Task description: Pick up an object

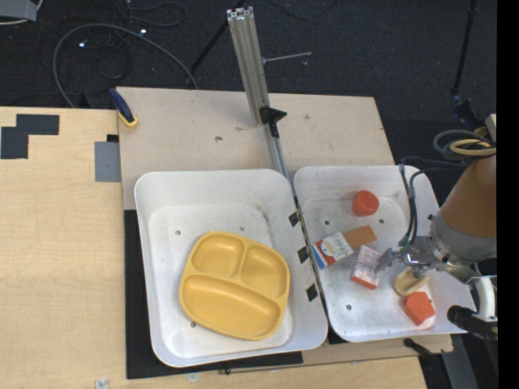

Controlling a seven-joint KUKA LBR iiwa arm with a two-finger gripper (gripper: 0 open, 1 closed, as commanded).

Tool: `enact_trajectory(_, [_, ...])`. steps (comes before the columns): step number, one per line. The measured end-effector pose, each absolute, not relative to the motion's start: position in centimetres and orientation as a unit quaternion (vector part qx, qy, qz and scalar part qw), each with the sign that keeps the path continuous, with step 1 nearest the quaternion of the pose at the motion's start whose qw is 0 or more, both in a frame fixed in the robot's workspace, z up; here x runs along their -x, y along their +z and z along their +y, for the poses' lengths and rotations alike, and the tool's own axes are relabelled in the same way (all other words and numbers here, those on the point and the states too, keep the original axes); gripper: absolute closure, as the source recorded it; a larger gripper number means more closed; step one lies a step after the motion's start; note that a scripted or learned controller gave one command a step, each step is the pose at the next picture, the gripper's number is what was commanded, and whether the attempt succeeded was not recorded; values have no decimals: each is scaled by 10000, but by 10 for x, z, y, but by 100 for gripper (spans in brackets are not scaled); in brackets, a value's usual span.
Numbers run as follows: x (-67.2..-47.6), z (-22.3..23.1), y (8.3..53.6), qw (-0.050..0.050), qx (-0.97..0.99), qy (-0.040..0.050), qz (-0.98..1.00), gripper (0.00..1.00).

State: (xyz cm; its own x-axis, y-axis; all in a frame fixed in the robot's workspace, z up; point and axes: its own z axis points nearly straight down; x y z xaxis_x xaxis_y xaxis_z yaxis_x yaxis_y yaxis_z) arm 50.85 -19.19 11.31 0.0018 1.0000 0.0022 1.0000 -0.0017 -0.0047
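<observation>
The right bin (340, 186) holds several small items. A red round piece (365, 203) lies toward the back, with a brown flat card (359, 237) in front of it. A white, blue and red carton (332, 250) sits beside a white and red packet (366, 267). Near the right wall are a tan lump (409, 283) and an orange-red block (419, 307). My gripper (408, 258) hangs low over the bin's right side, just above the tan lump and right of the packet. Nothing is visibly held.
A yellow divided plate (235, 284) lies in the left bin (162, 217). A metal post (251, 63) rises behind the wall between the bins. The arm's orange band (478, 201) stands over the right bin's right edge.
</observation>
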Motion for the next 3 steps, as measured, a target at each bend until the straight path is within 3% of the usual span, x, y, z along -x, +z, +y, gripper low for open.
enact_trajectory(1, [-509, -193, 125, 23, 7085, 8, -7057, 100])
enact_trajectory(3, [-503, -201, 228, -17, 7068, -7, -7074, 100])
